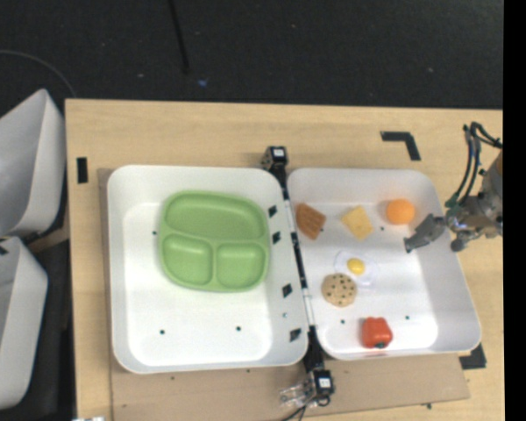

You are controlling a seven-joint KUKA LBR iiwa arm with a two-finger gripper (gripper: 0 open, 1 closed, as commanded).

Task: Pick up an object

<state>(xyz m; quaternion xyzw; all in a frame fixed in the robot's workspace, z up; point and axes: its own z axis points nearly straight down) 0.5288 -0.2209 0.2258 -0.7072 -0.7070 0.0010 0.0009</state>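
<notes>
Green divided plate [215,240] in left bin [131,323].

Light wooden counter [202,130], dark speckled floor [289,33] beyond, black cable [177,24] across floor, white curved casing [17,174] at left

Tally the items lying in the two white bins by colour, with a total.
Green: 1, divided plastic plate
Orange: 1, round ball
Yellow: 1, cheese-like wedge
Brown: 2, toast-like slice, round cookie
White and yellow: 1, fried egg
Red: 1, blocky piece
Total: 7
</notes>
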